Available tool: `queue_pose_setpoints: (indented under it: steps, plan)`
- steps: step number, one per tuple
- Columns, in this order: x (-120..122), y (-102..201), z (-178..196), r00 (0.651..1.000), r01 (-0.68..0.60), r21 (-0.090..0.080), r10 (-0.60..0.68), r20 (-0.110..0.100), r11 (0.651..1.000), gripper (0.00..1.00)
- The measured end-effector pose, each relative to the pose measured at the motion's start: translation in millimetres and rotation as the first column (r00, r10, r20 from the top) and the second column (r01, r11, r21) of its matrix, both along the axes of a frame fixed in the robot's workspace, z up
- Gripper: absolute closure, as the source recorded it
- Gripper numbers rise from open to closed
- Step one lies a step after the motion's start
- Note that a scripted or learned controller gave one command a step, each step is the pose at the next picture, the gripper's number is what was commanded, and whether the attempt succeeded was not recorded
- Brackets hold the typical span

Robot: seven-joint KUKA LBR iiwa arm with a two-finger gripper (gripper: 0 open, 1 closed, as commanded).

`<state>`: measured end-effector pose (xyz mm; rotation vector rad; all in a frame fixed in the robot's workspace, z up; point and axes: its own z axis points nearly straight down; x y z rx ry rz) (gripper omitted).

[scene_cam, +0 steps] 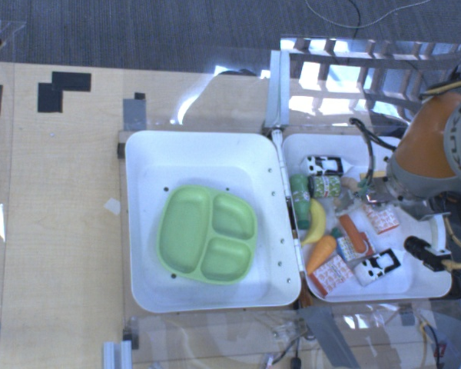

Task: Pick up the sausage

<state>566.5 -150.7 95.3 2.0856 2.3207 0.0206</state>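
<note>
Camera view looks down on two white bins, and I take the green divided plate (207, 234) in the left bin (138, 206) as my landmark. Well to the right of that plate, in the right bin (430, 283), the sausage (353, 235) lies among the toy groceries: reddish-orange, slanted, untouched. A banana (316, 221) and a carrot (320, 253) sit between it and the plate. Farther from the plate, the arm (438, 141) hangs over the right bin, its gripper (371, 194) just above the sausage. How the gripper stands I cannot tell; clutter and glare hide it.
</note>
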Motion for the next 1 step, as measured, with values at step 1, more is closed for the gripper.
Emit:
queue_pose_setpoints:
  steps: [1]
  plan:
    - [2.9,-1.7,13.2,1.0,-0.001,-0.006,0.002,0.01,1.0,1.0]
